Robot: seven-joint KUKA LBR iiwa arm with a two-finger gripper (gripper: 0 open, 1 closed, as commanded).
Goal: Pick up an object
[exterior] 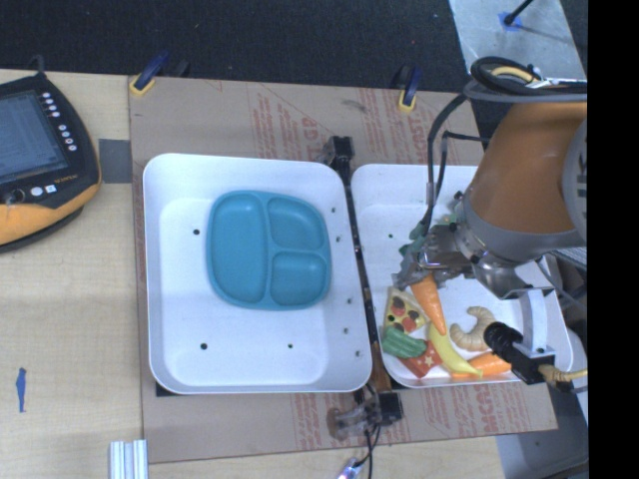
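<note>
On a wooden bench covered with a sheet of cardboard, 2 shallow white bins sit side by side, seen from above at a slant. At the far left edge rests an orange and grey control pendant point(35, 158) with a dark screen. The left bin point(175, 357) holds a teal divided plate point(269, 249) with 3 compartments, lying flat near its middle. The right bin point(384, 193) holds a cluster of toy food in its near left corner: a pizza slice point(402, 312), a green pepper point(401, 343), an orange carrot point(431, 302), a yellow banana point(451, 357) and a tan curled piece point(473, 325). The arm point(524, 178) reaches in from the right, its orange band bulking over the right bin, wrist bent downward. The gripper point(427, 259) sits low, just above the carrot's upper end. Whether its fingers are apart or closed cannot be told, and nothing is visibly held.
</note>
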